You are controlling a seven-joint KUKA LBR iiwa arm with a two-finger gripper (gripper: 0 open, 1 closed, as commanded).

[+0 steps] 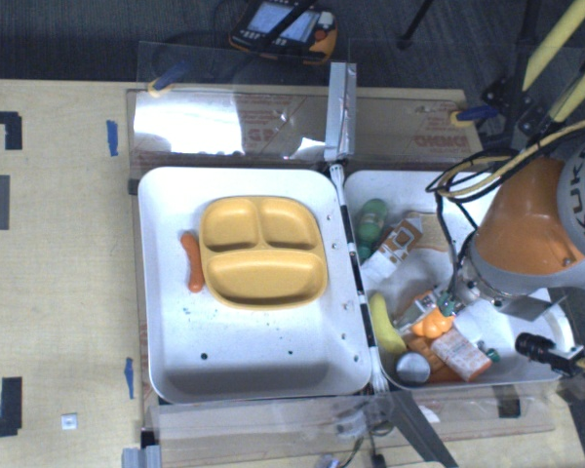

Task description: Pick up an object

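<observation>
A small can (413, 366) and a carton (460, 355) are seen nearest, heaped with a banana (385, 324) in the right bin (556, 383). The gripper (447, 300) is lowered among them, presumably for a pick; its state cannot be told.

Glossy white plastic in 2 bins (166, 261); smooth, slightly shiny yellow plastic tray (263, 250) in the left one, matt orange carrot (193, 261) just beside it. Pale matt wooden bench (58, 261) around the bins.
</observation>
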